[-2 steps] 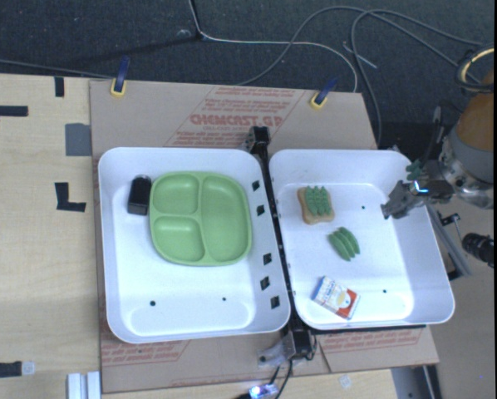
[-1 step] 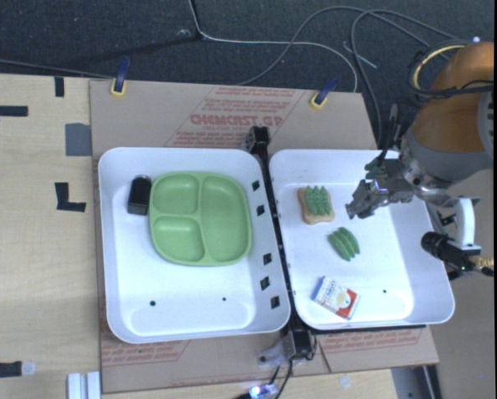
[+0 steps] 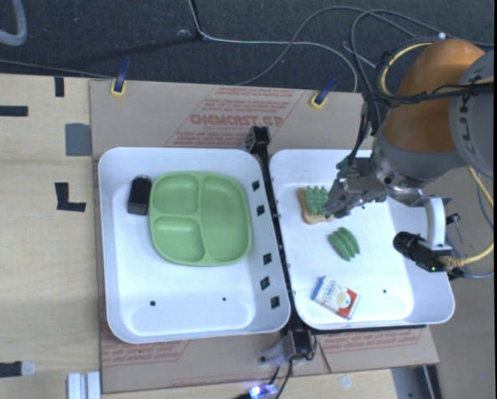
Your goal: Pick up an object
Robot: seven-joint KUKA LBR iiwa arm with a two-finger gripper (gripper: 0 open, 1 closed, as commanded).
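Arm (image 3: 435, 106): grey with an orange band, entering from 3 o'clock and reaching over the right bin (image 3: 398, 306).
Gripper (image 3: 338, 199): low over the right bin's 10 o'clock area, just beside the brush; whether it is wide, narrow or gripping cannot be told.
Brush (image 3: 314, 204): green bristles on a tan base, touching or just at 9 o'clock of the gripper.
Green ridged piece (image 3: 344, 243): near the bin's middle, at 5 o'clock of the brush.
Small card box (image 3: 336, 297): at the bin's 6 o'clock.
Left bin (image 3: 182, 314): holds a green divided plate (image 3: 201, 219) with a black block (image 3: 139, 195) at its 9 o'clock.
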